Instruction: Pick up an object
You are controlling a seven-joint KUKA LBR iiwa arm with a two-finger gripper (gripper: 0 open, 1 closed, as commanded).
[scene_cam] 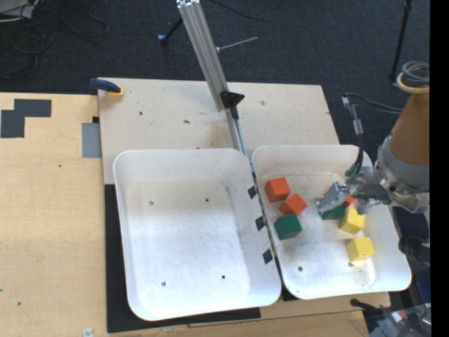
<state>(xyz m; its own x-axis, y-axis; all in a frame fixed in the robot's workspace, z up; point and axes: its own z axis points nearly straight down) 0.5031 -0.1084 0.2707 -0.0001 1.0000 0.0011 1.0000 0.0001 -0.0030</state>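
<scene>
The grey metal pincer (pixel 335 202) hung low in the right shallow white plastic bin (pixel 382 281), beside a dark green block (pixel 332 213) and a yellow wooden cube (pixel 352 220) at its four o'clock. Whether it gripped anything could not be told. The grasp looked underway; next would come a clean lift.
</scene>
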